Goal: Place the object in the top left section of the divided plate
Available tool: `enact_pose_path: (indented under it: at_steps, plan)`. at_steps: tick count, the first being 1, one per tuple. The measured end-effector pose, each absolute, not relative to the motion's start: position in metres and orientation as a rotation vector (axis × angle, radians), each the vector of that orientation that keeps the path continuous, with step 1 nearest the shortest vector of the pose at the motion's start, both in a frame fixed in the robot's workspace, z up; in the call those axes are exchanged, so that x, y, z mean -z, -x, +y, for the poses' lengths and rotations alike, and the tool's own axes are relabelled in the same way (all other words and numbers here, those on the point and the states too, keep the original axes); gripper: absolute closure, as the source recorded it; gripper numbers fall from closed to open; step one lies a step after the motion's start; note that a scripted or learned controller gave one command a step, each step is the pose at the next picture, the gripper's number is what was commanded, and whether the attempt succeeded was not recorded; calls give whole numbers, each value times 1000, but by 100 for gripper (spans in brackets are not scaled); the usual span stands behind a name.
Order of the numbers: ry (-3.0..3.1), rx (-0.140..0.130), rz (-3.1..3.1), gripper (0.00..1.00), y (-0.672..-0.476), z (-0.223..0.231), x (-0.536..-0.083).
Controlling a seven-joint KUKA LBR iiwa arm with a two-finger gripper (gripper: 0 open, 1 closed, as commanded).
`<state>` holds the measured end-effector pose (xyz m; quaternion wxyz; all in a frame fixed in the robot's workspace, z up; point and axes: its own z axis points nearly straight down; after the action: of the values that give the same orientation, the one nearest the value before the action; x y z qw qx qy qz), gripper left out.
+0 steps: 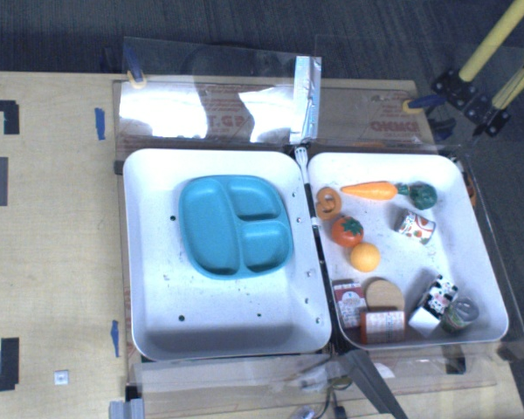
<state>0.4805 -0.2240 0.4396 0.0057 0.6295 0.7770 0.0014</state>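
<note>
A smooth blue divided plate (236,226) with round corners lies flat in the left white bin (148,269), while a pointy carrot (368,190) and shiny round tomato (347,230) lie in the right bin (476,243).

Even, bright overhead light — strong glare on the clear panel (214,112) at bins' far edge; pic slightly soft, shadows faint.

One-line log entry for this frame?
stage: pre-grasp | blue divided plate: in left bin, holds nothing | carrot, tomato, orange: right bin
</note>
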Motion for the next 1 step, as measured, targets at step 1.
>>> enact_pose_path:
  at_steps: [1]
  plan:
    - [-1712, 1, 2636, 100, -480, -224, -334]
